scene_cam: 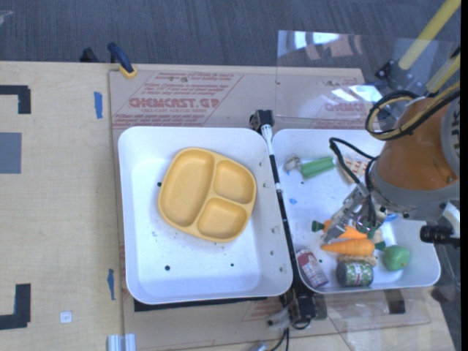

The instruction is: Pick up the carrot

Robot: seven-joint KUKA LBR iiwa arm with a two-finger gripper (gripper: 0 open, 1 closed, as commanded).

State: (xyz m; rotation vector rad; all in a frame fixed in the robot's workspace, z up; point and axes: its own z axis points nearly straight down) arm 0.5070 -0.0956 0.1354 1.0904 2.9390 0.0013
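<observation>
The orange carrot (349, 246) lies on its side in the right bin (307, 196), near that bin's front edge. My gripper (349, 223) hangs directly over it, just behind and above its upper side, very close to it or touching. The grey and orange arm (413, 163) comes in from the right and hides the bin's right part. A small orange and green piece (319, 226) shows just left of the gripper.
Around the carrot sit a green can (355, 273), a red-labelled can (313, 268) and a green round fruit (395, 257). A green item with a white end (314, 168) lies at the bin's back. The left bin (139, 218) holds a yellow divided plate (208, 194).
</observation>
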